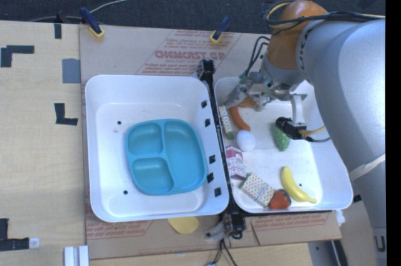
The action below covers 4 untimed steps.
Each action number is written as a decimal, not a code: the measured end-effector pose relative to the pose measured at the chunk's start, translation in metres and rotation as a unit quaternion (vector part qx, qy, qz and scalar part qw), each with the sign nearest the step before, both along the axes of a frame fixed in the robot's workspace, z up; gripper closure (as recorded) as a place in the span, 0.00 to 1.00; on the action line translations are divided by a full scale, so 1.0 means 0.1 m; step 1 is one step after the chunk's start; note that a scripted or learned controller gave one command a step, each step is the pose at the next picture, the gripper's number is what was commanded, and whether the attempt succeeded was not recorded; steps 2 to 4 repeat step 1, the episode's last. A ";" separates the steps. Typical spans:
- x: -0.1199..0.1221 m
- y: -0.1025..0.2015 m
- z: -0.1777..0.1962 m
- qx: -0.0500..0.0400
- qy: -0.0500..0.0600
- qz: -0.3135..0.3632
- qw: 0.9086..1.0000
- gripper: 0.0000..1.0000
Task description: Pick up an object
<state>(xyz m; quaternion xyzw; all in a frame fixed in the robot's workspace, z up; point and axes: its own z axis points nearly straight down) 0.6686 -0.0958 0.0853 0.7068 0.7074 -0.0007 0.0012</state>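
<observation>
Your claw [254, 94] is hovering over the right bin [326, 186] — above the carrot [239, 118] lying near the egg [245, 141] — though its grip you cannot tell.

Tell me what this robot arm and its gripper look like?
The arm is a thick, rounded tube of smooth light grey. Above the wrist sits a bulging orange band, with thin black cables looping over it. The gripper is small, of grey metal, with dark wires running alongside it.
</observation>
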 end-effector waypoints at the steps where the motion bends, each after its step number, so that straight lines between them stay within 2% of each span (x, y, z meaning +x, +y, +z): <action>1: 0.00 0.00 0.10 0.000 0.000 0.000 1.000 1.00; 4: 0.00 0.00 0.10 0.000 0.000 0.000 1.000 1.00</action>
